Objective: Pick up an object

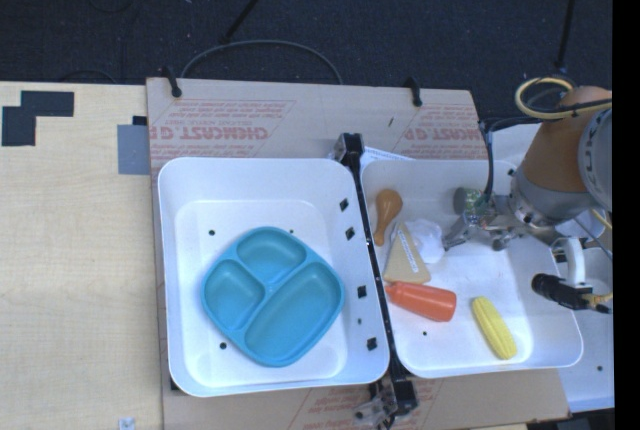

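Note:
The right bin [560, 353] holds several toy foods. An orange carrot [422, 300] lies near its middle, with a yellow corn cob [493, 326] to its right. A tan wedge [405, 260] lies above the carrot, a brown drumstick shape [386, 211] sits at the top left, and a pale clear piece [427, 238] rests beside the wedge. My gripper [459, 220] reaches in from the right, just right of the clear piece and over the bin floor. It is open, with nothing between its fingers.
The left bin [185, 188] holds a blue divided plate [272, 295]. A black divider [370, 258] runs between the two bins. The grey arm with its orange band [555, 153] stands over the right bin's upper right corner.

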Controlling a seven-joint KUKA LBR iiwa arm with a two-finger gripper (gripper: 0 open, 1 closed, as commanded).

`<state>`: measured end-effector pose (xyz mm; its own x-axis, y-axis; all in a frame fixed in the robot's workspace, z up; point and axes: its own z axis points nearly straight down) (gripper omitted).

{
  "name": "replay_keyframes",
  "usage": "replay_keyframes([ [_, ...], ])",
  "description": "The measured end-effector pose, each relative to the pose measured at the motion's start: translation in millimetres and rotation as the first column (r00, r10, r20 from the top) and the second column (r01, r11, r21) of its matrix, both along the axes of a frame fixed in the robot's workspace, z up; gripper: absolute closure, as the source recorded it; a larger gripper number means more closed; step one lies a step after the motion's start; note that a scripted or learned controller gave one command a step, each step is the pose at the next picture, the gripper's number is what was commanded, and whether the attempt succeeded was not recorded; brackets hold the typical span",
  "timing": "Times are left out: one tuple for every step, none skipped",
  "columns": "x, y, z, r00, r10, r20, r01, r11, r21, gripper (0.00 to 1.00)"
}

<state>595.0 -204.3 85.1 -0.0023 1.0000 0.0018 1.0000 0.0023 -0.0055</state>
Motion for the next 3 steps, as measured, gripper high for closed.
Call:
replay_keyframes([
  [0, -1, 12, 1.000, 0.000, 0.002, 0.000, 1.000, -0.001, 1.00],
  [-3, 3, 57, 1.000, -0.001, 0.008, 0.001, 1.000, -0.003, 1.00],
  [-8, 4, 119, 1.000, -0.001, 0.008, 0.001, 1.000, -0.003, 1.00],
])
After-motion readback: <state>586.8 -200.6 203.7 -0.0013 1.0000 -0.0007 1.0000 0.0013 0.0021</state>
